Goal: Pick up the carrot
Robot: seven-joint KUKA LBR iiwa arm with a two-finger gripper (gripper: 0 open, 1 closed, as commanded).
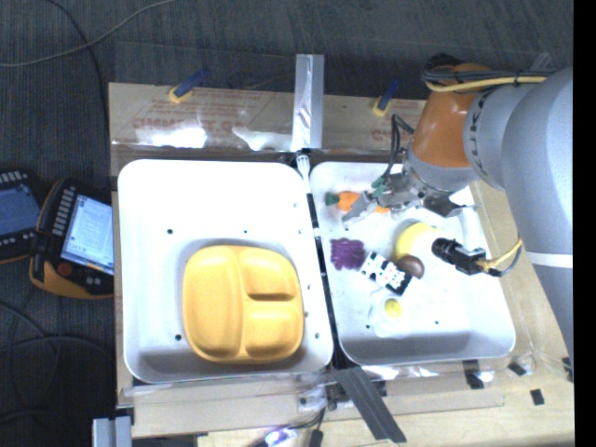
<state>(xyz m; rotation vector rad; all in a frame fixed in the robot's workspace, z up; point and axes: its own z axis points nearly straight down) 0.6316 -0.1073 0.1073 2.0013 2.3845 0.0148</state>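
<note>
Right bin point(484, 329): claw point(365, 205) low at the far-left corner, touching the carrot point(347, 198); grip not discernible. Grapes point(347, 252) near the left wall, lemon point(413, 238) mid-bin, a black-and-white item point(384, 271) between them. Left bin point(149, 250): yellow tray point(244, 302) toward the near edge.

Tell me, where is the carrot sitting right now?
The carrot lies in the right bin, near its upper-left corner, above the purple grapes. The gripper hangs just to the carrot's right.

bulky grey arm point(535, 156) with orange band point(445, 130), yellow cable point(484, 79).
</note>
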